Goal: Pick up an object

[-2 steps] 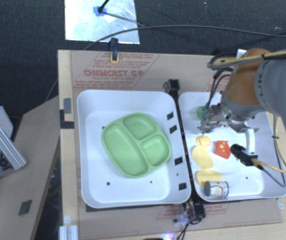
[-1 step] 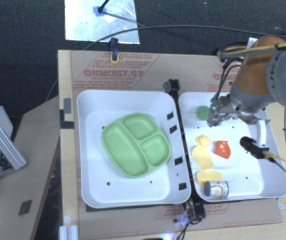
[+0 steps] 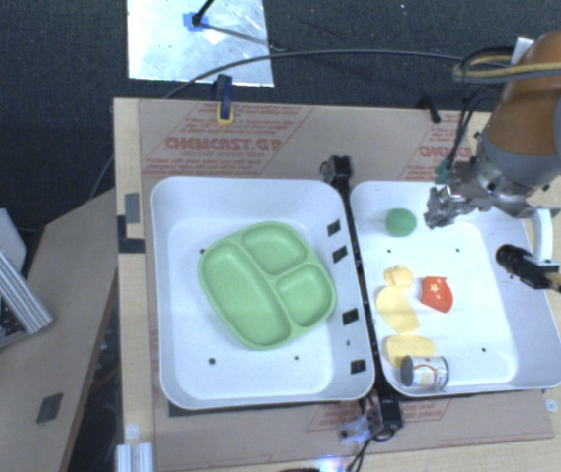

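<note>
The right white bin (image 3: 516, 337) holds a green ball (image 3: 400, 222) near its back left, a red piece (image 3: 436, 293) in the middle, several pale yellow pieces (image 3: 396, 306) to its left, and a small metal can (image 3: 424, 372) on its side at the front. My gripper (image 3: 439, 209) hangs over the back of this bin, just right of the green ball and apart from it. Nothing shows between its fingers.
The left white bin (image 3: 187, 362) holds a green divided plate (image 3: 265, 283). A black ridge (image 3: 354, 283) with clips separates the two bins. The arm comes in from the upper right. Cardboard lies under the bins.
</note>
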`<move>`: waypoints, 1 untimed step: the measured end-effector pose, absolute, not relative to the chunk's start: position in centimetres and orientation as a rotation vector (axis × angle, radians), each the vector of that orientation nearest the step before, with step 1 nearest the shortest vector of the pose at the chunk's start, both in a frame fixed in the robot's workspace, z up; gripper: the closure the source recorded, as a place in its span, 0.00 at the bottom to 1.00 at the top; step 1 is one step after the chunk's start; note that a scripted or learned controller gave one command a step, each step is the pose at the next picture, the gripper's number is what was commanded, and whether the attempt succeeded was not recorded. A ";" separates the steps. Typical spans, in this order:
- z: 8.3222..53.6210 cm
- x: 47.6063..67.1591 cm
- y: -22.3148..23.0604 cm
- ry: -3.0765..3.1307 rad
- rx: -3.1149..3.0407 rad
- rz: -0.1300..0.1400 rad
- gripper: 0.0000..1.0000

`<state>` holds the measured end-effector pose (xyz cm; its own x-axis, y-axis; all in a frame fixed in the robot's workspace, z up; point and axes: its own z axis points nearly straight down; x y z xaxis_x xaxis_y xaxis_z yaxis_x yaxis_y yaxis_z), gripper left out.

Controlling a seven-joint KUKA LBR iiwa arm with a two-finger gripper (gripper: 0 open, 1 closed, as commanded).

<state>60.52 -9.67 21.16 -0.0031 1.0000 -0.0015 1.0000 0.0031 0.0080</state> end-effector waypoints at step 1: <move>25.1 60.7 -9.7 2.223 2.213 0.006 1.00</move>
